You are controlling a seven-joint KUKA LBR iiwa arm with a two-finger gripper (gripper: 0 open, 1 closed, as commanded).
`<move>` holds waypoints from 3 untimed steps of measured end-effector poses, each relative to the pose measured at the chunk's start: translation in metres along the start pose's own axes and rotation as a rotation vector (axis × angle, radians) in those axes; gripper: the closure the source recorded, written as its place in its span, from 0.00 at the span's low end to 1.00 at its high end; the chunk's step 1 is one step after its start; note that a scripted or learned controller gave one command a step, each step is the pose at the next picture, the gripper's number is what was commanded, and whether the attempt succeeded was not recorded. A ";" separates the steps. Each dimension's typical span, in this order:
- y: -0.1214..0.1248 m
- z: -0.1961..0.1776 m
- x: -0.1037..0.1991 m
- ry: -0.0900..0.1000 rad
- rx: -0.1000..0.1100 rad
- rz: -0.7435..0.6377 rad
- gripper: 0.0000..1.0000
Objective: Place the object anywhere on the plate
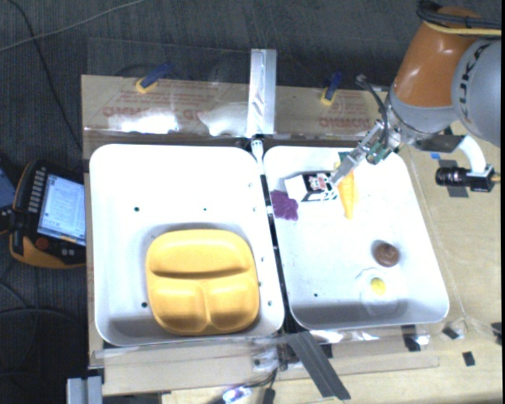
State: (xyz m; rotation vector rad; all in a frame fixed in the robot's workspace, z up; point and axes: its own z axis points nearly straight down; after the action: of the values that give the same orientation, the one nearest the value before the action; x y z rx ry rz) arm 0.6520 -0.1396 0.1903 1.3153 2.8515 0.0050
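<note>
The bench carries two shallow white bins side by side. The left bin (118, 175) holds a yellow plate (203, 278) with three compartments, lying flat in the near half of the bin, close to the divider between the bins.

The right bin (412, 251) holds several small items. A purple piece (284, 204) lies against the left wall of this bin, just beside the divider. Next to it, toward the far side, sits a small black and white packet (318, 186) with a red mark on it. A long yellow-orange object (347, 195) lies just to the right of the packet, running roughly front to back. A small brown round item (386, 253) rests well apart from these, toward the right of the bin floor. A small yellow item (377, 286) sits just in front of the brown one, near the front wall.

The arm (442, 57) enters from the upper right, its orange band visible above the wrist. The gripper (347, 168) points down and to the left, with its tip at the far end of the yellow-orange object and just beside the packet. Whether the jaws are released or clenched cannot be told from this view, and contact with either item cannot be confirmed.

The yellow-orange object lies in the right bin, well apart from the plate in the left bin.
</note>
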 end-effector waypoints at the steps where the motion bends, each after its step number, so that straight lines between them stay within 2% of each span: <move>1: 0.039 0.007 0.073 0.000 0.003 -0.084 1.00; 2: 0.053 0.007 0.154 0.000 0.003 -0.112 1.00; 3: 0.043 -0.005 0.222 0.002 0.004 -0.070 1.00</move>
State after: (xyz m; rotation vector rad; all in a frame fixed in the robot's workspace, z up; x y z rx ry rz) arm 0.5405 0.0568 0.1960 1.2159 2.8992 0.0000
